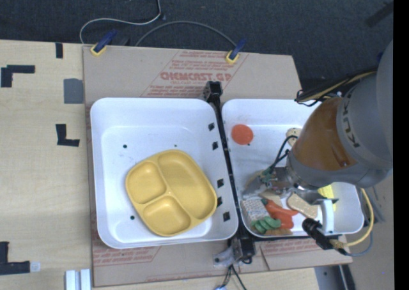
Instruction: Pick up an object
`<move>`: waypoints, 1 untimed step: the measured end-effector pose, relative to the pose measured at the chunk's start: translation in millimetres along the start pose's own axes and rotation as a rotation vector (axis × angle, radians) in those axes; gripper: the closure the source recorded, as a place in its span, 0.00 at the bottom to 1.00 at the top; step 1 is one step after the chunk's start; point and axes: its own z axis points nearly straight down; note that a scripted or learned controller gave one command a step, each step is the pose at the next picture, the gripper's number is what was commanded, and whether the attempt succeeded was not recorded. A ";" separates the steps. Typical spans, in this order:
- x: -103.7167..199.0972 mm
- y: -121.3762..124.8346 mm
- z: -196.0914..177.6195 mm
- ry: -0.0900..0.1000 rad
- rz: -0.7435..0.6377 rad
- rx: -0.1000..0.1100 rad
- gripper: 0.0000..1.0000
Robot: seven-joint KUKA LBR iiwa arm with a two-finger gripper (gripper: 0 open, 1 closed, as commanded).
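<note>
The grey arm with its orange band (326, 138) reaches down into the right bin (268, 113). Its gripper (271, 186) sits low over a cluster of small objects at the bin's front: a red-orange piece (280, 211), a green piece (265, 223), a tan piece (301, 205) and a grey mesh-like item (252, 206). A small orange ball (241, 133) lies apart near the back left of that bin. The wrist hides the gripper's tips.
The left bin (115, 116) holds a yellow three-compartment plate (170, 191). A black divider (220, 154) runs between the bins. A yellow item (327, 191) peeks out beside the arm at right. Both bins rest on a cardboard sheet (192, 71).
</note>
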 end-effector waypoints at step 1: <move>0.0 -1.4 -0.3 -0.001 0.000 -0.003 0.00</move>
